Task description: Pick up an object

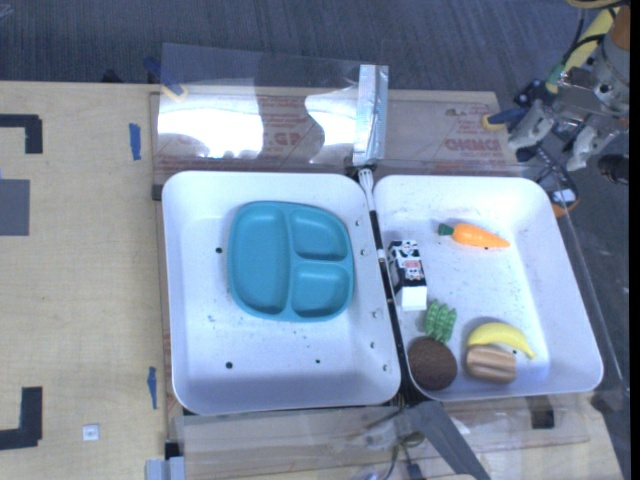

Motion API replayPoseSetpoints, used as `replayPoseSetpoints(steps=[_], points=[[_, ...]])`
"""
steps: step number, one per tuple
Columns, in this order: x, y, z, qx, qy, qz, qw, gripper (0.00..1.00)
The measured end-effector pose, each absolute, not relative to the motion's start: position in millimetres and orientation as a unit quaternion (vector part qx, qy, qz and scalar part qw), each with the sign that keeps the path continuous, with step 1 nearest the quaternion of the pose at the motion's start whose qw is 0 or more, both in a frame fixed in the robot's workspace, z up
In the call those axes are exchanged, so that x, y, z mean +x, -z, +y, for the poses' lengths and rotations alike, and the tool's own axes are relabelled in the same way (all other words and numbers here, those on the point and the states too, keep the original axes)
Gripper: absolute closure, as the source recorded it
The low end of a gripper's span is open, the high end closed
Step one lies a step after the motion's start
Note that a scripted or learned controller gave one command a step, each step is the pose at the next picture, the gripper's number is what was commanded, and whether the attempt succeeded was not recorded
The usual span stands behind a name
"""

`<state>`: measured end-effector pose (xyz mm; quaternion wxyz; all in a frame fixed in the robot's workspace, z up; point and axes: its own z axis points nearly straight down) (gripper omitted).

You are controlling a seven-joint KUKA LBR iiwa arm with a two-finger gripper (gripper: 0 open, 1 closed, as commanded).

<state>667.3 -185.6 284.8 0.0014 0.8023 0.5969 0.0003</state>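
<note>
The right bin (560, 268) holds several toy foods. An orange carrot (473, 235) lies near its back. A small black-and-white carton (406, 262) and a white block (413, 296) sit along its left wall. A green leafy piece (439, 320), a brown round fruit (432, 363), a yellow banana (501, 338) and a tan bun (490, 365) cluster at the front. My gripper (556, 146) hangs beyond the bin's back right corner, above the bench and well away from every object. Nothing shows in it.
The left bin (190, 298) holds a blue divided plate (292, 261). A clear plastic sheet with a metal strip (368, 113) stands behind the bins. Yellow cables and arm hardware (600, 38) crowd the top right corner.
</note>
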Motion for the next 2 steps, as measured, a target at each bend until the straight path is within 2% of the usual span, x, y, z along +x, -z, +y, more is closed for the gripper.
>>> replayPoseSetpoints(steps=[1,2], points=[[663.3,-137,-157,0.781,0.0046,0.624,-0.006,0.00],[661.4,-87,-179,0.659,-0.0011,0.753,0.002,0.00]])
